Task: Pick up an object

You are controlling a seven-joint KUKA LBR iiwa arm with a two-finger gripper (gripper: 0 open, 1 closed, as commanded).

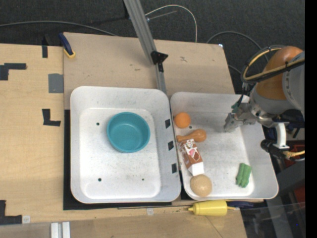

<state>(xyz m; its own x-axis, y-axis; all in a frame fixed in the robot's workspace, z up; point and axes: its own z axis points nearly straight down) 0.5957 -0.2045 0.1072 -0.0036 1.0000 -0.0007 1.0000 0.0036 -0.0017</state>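
Two shallow white bins sit side by side across the middle of the frame: the left bin [84,133] carries only a teal bowl [129,132] near its centre, while the right bin [218,105] holds every candidate for the pick. The grey arm [282,86] enters at the right edge, its orange band at the upper right, and it leans in so that the gripper [233,120] hangs over the bare upper-right part of the right bin, well apart from anything it could lift. The objects crowd the right bin's left wall, probably because they were tipped in loosely: an orange ball [182,120] uppermost, a tan pear-shaped piece [194,135] just below, a red-and-white packet [192,156] under that, and a beige ball [200,185] at the lower end. A green piece [243,175] lies alone toward the lower right corner. A yellow bottle [210,208] rests outside, against the bin's lower rim. The gripper is small and dark against cables, so I cannot tell whether it is spread or closed; nothing shows between its tips. The packet's print is unreadable.
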